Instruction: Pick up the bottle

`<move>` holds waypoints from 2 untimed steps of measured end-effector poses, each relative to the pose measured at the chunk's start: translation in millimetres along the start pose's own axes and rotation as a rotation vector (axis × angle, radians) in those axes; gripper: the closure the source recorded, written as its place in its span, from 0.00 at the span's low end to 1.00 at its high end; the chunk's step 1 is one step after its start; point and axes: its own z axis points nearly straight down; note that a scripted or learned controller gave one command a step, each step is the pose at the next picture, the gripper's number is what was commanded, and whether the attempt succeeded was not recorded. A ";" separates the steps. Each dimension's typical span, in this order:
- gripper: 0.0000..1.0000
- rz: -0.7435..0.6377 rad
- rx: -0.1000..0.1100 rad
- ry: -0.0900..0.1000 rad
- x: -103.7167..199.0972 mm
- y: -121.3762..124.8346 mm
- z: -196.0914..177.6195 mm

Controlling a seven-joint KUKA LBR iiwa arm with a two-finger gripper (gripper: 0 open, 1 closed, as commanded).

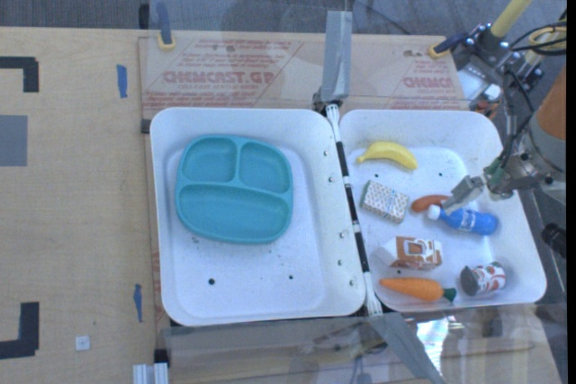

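Blue bottle [466,220] near right bin's [526,261] right edge, hand [470,190] just above it, grip state unclear

The arm [551,112] enters at the right edge of the frame, showing an orange surface on its body. Black cables [517,103] run along the wrist section. The gripper [481,184] is a grey metal assembly with slim, light grey fingers [466,190]; finer detail is too small to resolve.
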 end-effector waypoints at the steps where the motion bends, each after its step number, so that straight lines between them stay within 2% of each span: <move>1: 0.00 -0.161 -0.001 0.000 -37.1 -10.8 119.5; 2: 1.00 -0.156 -0.004 -0.003 -39.1 -10.9 109.3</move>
